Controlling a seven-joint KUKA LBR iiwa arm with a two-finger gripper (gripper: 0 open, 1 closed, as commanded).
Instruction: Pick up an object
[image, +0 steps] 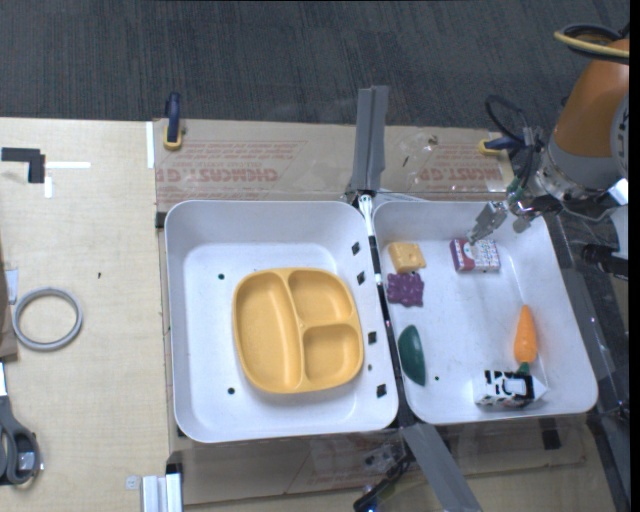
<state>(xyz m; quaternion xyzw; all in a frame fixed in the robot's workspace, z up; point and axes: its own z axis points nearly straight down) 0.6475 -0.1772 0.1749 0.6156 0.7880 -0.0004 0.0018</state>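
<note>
grey tape roll (45, 318), scissors (17, 450), blue-handled clamp (174, 120)

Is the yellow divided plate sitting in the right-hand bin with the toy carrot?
No, the yellow divided plate lies in the left bin, while the toy carrot is in the right bin.

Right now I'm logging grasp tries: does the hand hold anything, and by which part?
Nothing is held. The hand hangs just above the small pink-and-white box in the right bin, with no object between its fingers.
</note>
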